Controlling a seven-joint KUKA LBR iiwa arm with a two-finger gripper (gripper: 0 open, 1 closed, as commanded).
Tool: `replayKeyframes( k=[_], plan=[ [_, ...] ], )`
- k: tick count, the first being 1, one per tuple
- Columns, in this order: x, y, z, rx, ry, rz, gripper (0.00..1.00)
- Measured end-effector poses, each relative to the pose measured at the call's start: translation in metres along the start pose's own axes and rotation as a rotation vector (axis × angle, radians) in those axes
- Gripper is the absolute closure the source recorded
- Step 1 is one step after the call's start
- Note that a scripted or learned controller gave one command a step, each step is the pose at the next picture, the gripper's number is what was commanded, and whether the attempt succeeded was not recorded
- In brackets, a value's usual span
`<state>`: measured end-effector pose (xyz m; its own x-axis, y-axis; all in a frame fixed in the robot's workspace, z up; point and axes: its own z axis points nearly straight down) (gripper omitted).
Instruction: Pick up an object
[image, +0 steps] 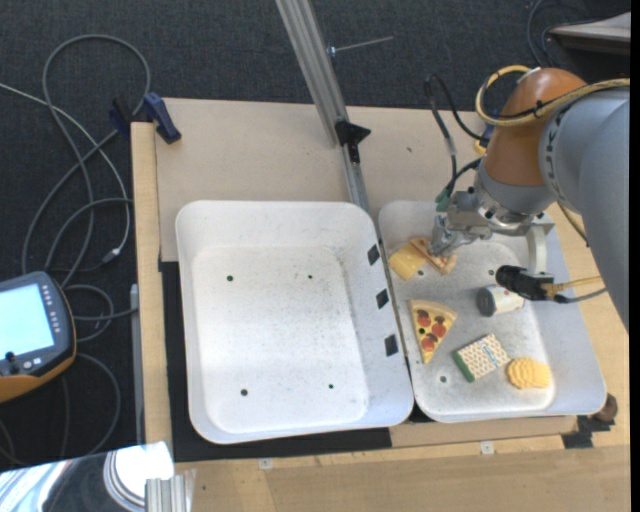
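At the near edge, the pale wooden bench (300, 470) carries a black mat (290, 438) under two white bins. The left bin (280, 330) is speckled with dark flecks. In the right bin (565, 340), nearest first, lie a yellow lump (527, 373), a checked block (480, 356) and a pizza slice (432, 328). Farther back are a cheese wedge (405, 263) and, just beside it, a brown piece (443, 264). The gripper (442, 248) is down on the brown piece; whether it is closed on it I cannot tell. A pendant (30, 335) lies on the dark carpet (230, 50) to the left. Beyond, a blue clamp (160, 118) grips the bench corner and a metal pole (310, 60) slants up.
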<state>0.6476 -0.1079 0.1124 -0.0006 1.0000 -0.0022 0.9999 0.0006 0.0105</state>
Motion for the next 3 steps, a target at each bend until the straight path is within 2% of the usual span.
replayKeyframes(
  k=[2,3],
  plan=[
    [-0.005,0.01,-0.091,0.003,0.001,-0.001,1.0],
    [0.003,0.015,-0.152,0.001,0.001,-0.002,1.0]
  ],
)
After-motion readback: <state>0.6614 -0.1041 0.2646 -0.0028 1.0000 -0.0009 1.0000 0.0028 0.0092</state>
